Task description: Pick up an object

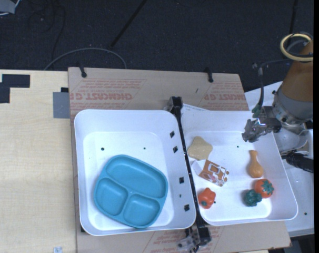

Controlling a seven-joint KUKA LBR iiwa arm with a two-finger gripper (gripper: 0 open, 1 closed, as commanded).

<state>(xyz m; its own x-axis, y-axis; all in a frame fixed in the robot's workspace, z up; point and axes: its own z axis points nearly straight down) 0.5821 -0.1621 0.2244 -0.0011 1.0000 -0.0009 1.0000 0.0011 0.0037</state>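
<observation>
Lying in the right bin [286,204], the orange gourd-shaped toy [255,164] has its long axis running up and down the view, narrow neck toward the far wall, bulb toward the near one. Just below that gourd sit one red-orange tomato-like toy [263,187] and one teal lump [251,197], touching each other. Left of the gourd lie one beige piece [199,148], one clear packet [214,173] and one red pepper toy [206,197]. White floor lies bare around the gourd's neck. The gripper [252,129] hangs above the gourd near the bin's far right rim; whether it is open cannot be told. One blue divided plate [130,191] fills the left bin [88,128].
</observation>
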